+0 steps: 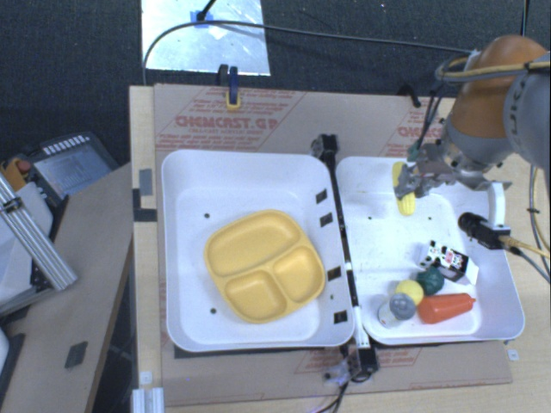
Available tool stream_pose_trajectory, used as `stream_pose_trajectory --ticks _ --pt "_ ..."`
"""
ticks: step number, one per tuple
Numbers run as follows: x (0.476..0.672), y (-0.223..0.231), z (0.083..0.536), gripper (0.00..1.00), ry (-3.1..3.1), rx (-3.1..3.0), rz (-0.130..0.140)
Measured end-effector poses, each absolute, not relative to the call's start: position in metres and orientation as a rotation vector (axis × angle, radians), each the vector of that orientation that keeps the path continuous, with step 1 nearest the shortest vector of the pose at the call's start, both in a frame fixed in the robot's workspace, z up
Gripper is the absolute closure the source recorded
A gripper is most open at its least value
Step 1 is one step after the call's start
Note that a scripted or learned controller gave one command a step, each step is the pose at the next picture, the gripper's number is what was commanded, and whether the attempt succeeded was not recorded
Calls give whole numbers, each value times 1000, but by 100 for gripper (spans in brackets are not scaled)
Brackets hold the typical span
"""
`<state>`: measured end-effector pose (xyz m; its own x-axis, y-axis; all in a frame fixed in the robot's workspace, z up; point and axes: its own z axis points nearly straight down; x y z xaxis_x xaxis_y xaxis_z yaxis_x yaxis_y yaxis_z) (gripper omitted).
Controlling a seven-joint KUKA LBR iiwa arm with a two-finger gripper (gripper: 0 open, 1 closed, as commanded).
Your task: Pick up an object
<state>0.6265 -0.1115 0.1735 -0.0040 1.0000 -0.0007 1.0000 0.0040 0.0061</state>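
Yellow shows between the fingers of the gripper (411,181): a small corn cob (405,198) hangs upright there, its top hidden by the grey fingers and its lower end pointing down at the floor of the right bin (379,231). The gripper is closed on the cob near the bin's far left corner, and whether the cob's tip touches the bin floor cannot be told. The grey arm (499,101) with its orange band reaches in from the right above the bin's far rim.

In the near part of the same bin, well apart from the cob, lies a cluster of small things: an orange carrot (445,307), a yellow ball (410,292), a dark green round piece (430,280), a grey can (401,306) and a black and white carton (454,261). The ball, green piece, carrot and can sit close together, touching or nearly so.

The left bin (189,188) holds a yellow divided plate (263,265) with three compartments, lying flat towards the near side. Both bins rest on brown cardboard (258,119) on the worktop (142,144).
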Motion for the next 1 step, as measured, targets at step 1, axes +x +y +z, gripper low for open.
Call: stream_pose_trajectory --ticks 1 --pt "632 -114 218 100 2222 2213 6"
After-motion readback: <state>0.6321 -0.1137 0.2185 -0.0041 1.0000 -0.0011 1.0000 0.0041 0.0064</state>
